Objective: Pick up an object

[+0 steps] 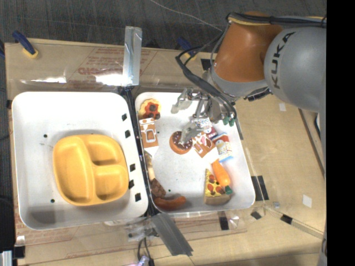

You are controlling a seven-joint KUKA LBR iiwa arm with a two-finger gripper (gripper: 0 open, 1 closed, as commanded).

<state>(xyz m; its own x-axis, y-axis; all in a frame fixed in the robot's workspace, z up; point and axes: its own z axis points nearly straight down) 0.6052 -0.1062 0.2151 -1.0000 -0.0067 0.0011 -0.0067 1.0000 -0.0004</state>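
**Claw low over the right bin's toy food**

The claw [195, 127] sits in the upper middle of the right bin [244, 173], its metal fingers pointing down and left; whether they are open or closed cannot be told, and nothing is seen held between them. Its tip is just above and right of a brown donut [180, 142], which lies flat near the bin's centre. Just right of the donut lie a small brown-and-white piece [203, 144] and a red-and-white packet [223, 147]. Lower right, an orange carrot [221, 173] rests on a pizza slice [213, 190]. At the bin's upper left is a small pizza [149, 108], with an orange-and-white card [148, 133] below it. A sausage [170, 202] lies along the bottom edge. The grey arm [294, 65] with its orange band [239, 49] fills the upper right. In the left bin [33, 110] lies a yellow tray [89, 168].
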